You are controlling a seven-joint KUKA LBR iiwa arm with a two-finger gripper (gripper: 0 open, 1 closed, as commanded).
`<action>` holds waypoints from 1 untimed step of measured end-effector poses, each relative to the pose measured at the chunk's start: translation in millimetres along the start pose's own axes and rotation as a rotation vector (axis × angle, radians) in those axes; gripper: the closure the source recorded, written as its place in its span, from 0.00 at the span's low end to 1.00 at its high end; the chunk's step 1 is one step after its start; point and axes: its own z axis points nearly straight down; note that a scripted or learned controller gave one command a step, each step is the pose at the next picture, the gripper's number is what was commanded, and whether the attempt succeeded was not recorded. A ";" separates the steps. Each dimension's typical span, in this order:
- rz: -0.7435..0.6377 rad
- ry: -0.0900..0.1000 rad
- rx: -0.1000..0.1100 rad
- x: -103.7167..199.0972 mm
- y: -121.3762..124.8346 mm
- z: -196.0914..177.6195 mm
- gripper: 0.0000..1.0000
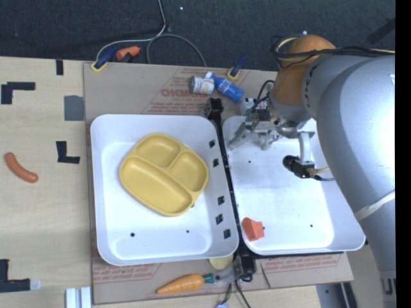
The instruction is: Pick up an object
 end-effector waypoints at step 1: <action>0.010 -0.001 -0.008 -96.9 -1.6 -28.8 0.00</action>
